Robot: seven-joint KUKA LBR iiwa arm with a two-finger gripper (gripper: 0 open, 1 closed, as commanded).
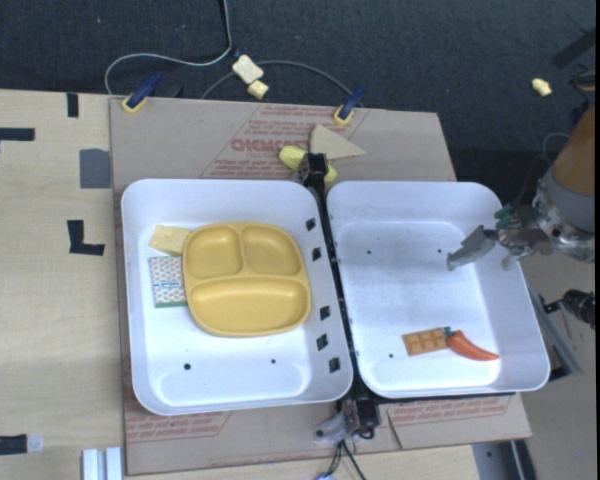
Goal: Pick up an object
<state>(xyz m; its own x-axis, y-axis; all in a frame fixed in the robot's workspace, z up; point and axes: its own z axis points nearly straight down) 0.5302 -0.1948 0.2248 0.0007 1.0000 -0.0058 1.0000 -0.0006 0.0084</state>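
Carrot [473, 346] | right bin [420, 203] front, below gripper [467, 250] | gripper state unclear

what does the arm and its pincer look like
The arm comes in at the right edge: a rounded grey body with an orange band above the wrist. The pincer is grey metal, ending in slim, pale, tapered fingers, with darker, blocky hardware at its base. No markings are legible.
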